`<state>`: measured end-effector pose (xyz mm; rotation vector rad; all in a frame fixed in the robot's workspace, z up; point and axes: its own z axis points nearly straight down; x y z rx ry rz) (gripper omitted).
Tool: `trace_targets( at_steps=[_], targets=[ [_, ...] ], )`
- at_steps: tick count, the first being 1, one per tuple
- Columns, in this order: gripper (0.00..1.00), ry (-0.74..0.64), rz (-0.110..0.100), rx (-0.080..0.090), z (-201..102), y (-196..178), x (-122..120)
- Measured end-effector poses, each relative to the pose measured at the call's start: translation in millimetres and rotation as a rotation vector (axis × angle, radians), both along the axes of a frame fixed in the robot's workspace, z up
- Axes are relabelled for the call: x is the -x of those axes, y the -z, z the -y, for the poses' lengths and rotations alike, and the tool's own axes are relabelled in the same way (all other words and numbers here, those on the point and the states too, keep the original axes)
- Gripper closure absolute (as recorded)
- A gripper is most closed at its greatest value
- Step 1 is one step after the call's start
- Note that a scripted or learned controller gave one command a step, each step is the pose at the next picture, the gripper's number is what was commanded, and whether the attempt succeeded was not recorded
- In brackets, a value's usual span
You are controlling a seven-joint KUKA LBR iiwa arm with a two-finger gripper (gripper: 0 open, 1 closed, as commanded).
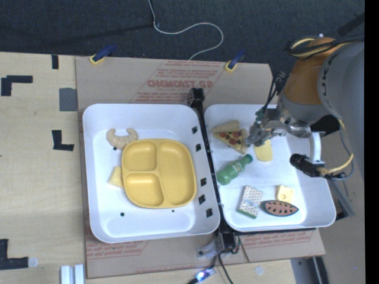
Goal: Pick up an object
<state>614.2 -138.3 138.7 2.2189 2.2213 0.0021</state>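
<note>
The objects open to picking lie scattered in the right white bin (323,218), and the nearest to the gripper (259,136) are a slice of toy pizza with red dots on a tan crust (230,136) and a pale yellow block (264,151). The gripper sits low over the upper middle of that bin, its dark metal tip between the pizza slice on its left and the yellow block just below it, close to both; whether it touches either cannot be made out, and whether it is spread or closed cannot be told from this slanted view. Behind it the arm (331,81) rises grey, with its orange band (305,78) above the wrist, coming in from the right edge. Just below the pizza slice a green toy bottle with a lighter green cap (233,170) lies on its side, tilted, near the bin's left wall. Lower in the same bin rest a small patterned box in white, green and pink (250,201), a small yellow cube (285,193) and a watermelon slice with red flesh and dark rind (279,208), the cube just above the watermelon. In the left white bin (98,218) lies a yellow divided plastic plate with three compartments (159,173), a beige curled croissant-shaped toy (121,137) at its upper left and a flat yellow wedge (115,176) tucked against its left edge.
</note>
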Motion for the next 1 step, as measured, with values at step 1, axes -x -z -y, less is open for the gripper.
trace_targets(
  at_steps=[1],
  targets=[
    [1.0,0.0,0.001,0.0,-0.2,-62.3,3.6]
  ],
)
